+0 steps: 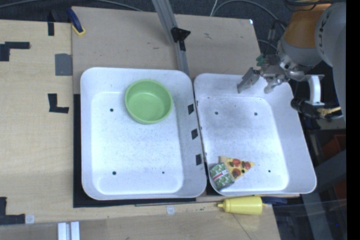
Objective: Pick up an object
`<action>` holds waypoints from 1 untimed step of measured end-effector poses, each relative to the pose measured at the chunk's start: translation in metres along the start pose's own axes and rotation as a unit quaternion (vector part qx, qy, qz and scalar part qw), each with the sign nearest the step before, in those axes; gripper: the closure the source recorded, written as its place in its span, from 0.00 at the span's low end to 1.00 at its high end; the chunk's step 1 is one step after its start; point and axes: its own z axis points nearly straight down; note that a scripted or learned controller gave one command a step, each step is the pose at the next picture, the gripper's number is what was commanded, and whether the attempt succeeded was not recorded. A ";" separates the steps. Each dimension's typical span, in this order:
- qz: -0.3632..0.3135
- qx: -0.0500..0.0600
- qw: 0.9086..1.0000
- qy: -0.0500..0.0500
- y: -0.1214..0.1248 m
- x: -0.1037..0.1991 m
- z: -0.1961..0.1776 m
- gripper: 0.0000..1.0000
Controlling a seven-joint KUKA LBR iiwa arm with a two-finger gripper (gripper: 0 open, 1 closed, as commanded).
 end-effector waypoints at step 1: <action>0.000 0.000 1.000 0.000 -0.002 -0.005 0.046 0.00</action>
